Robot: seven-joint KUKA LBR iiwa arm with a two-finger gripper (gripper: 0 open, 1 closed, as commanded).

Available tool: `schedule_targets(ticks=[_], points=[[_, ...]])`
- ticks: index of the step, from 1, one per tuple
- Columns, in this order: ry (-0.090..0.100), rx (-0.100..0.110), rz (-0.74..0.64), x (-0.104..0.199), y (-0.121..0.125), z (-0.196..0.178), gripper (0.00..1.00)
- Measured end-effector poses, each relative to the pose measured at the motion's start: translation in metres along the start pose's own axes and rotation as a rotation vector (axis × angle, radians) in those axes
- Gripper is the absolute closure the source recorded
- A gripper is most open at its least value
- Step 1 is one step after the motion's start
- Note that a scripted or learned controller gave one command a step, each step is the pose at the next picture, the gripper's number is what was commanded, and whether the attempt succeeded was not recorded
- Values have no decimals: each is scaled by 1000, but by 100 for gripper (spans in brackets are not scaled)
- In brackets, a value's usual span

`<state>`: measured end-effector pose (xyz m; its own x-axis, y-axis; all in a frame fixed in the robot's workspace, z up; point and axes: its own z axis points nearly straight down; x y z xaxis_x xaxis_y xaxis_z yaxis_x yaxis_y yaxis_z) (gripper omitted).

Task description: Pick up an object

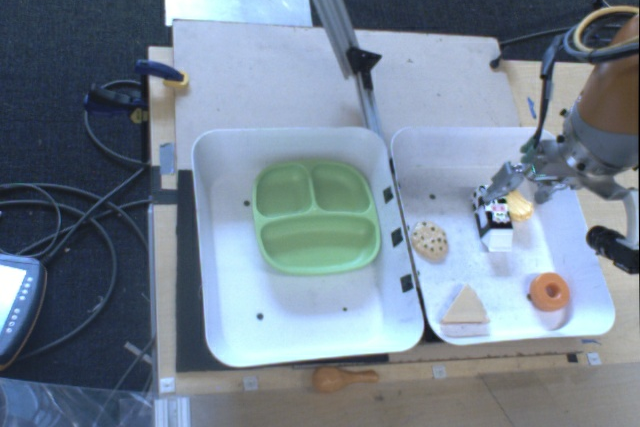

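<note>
Tool over the right bin, low above a small block toy

The tool (497, 203) hangs at centre right of the frame, just over a small white-and-black block toy (496, 227) with a small yellow piece (519, 207) beside it; whether its fingers are wide or narrow I cannot tell. The block looks light, stiff and flat-sided, probably best pinched across its short faces. Lower in the shallow white right bin (420, 150) lie a speckled round cookie (430, 240), a tan wedge (465, 307) and an orange ring (549, 291), all looking like smooth plastic.
</note>
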<state>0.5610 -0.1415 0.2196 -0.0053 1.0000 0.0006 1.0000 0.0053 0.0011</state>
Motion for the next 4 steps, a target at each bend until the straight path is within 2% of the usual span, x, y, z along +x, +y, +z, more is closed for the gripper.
schedule_targets(ticks=[1, 3, 4], points=[[0, -1, 2, 0, 0, 0, 0], [0, 4, 5, 5, -6, 88, 0], [-8, -20, 5, 2, 0, 105, 0]])
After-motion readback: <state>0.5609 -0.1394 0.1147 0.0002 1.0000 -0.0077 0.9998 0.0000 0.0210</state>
